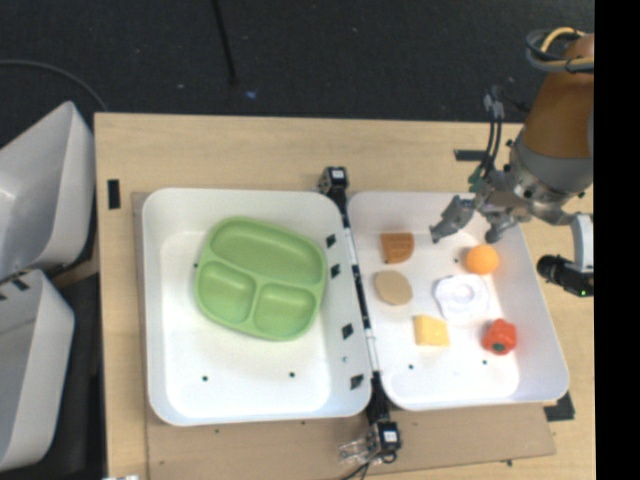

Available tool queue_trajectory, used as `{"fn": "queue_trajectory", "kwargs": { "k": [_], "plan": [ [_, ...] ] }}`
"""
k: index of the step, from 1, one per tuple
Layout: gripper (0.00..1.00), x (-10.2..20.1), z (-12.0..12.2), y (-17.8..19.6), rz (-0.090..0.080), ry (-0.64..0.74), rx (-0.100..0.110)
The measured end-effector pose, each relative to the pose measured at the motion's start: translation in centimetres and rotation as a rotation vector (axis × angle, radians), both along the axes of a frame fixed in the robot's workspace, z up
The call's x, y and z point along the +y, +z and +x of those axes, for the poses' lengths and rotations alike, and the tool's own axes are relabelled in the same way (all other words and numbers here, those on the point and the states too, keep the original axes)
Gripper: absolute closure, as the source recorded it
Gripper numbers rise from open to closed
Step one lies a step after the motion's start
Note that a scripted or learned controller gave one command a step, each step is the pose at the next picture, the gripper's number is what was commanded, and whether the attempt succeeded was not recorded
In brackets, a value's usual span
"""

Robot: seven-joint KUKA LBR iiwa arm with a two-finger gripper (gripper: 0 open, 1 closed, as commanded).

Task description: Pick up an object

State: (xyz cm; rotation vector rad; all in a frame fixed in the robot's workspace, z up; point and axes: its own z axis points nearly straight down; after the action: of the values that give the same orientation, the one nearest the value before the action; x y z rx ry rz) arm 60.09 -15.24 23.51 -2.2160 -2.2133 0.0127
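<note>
Gripper [472, 223] spread, empty, above right bin [535, 363]. Nearest target, orange ball [482, 259], lies just below it. Recommend centring over ball and descending straight before closing.

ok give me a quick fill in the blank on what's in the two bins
1. The green divided plate lies in the ____ bin of the camera view.
2. The orange ball lies in the ____ bin.
3. The white lid lies between the yellow block and the ____ ball.
4. The plate has ____ compartments.

Missing words: left; right; orange; three
</note>
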Motion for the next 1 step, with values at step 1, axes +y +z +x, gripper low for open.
{"fn": "queue_trajectory", "kwargs": {
  "k": [1],
  "plan": [
    [0.0, 0.05, 0.25, 0.81, -0.001, 0.002, -0.013]
  ]
}}
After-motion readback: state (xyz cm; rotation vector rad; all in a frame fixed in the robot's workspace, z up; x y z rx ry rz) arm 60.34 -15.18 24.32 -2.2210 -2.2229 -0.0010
